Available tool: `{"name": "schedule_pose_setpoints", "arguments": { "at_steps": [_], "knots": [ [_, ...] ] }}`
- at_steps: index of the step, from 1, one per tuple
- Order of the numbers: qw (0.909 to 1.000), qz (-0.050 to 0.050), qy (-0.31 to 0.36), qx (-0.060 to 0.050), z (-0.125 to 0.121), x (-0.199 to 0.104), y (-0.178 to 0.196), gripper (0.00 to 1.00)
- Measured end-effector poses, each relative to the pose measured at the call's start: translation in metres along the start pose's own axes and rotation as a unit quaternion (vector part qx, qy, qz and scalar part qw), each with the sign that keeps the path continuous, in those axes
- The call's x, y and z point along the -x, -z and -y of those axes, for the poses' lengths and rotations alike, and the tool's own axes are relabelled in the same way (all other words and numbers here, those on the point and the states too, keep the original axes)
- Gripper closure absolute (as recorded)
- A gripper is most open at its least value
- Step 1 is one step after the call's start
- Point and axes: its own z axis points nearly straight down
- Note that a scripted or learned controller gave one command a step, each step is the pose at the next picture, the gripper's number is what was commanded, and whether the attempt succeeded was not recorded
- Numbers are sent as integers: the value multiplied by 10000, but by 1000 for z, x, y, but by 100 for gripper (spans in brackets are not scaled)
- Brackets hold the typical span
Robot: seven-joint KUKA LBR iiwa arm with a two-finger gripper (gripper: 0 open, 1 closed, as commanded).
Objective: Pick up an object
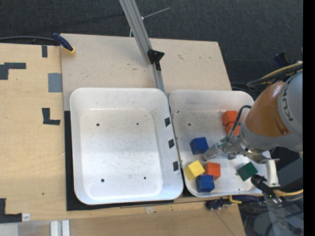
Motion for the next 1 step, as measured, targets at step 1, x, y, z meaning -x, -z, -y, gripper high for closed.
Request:
{"name": "schedule_pose_setpoints", "arguments": {
  "at_steps": [1],
  "knots": [
    [10000,-11,1,-6,0,-1,11,100]
  ]
}}
